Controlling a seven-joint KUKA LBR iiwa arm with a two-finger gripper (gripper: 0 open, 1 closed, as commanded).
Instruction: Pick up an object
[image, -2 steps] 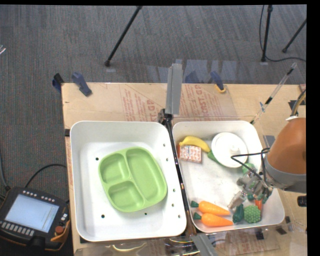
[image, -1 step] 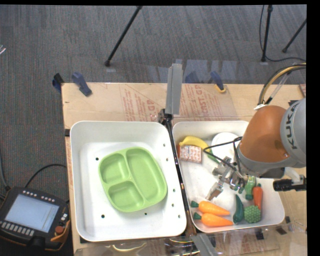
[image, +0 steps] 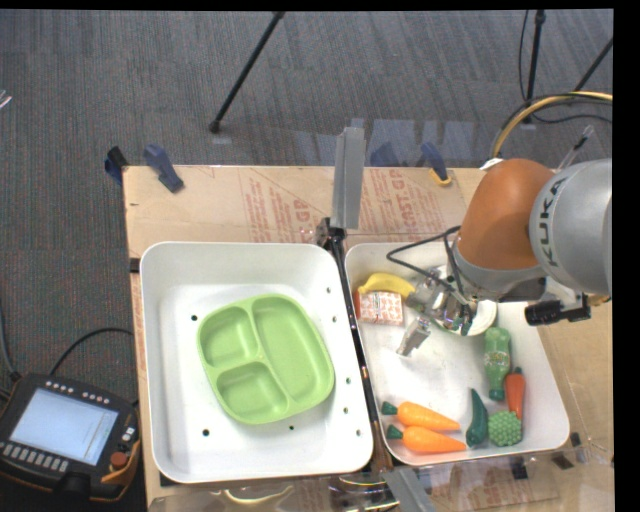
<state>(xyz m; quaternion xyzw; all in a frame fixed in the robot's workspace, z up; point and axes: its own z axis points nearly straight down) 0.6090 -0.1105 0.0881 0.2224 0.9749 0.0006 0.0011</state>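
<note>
A handheld control pendant (image: 62, 430) with a lit screen lies on the floor at the far left; on the bench, the left bin (image: 165, 270) holds a green divided plate (image: 265, 358) with three compartments, lying flat near its middle; a grey upright post (image: 348, 185) stands behind the seam between the bins. In the right bin (image: 555, 425), a yellow banana (image: 386, 284) lies at the back left, touching a small red-and-white box (image: 380, 308) just in front of it; two orange carrots (image: 428, 427) lie side by side at the front; a dark green pepper-like piece (image: 477, 420) stands beside a light green bumpy one (image: 505, 428); a third carrot (image: 515, 391) and a green bottle (image: 497, 352) lie along the right side. The gripper (image: 418, 333) hangs over the bin's middle, just right of the box, its fingers narrowly parted with nothing between them; the grey arm (image: 575, 225) with its orange band reaches in from the right.
</note>
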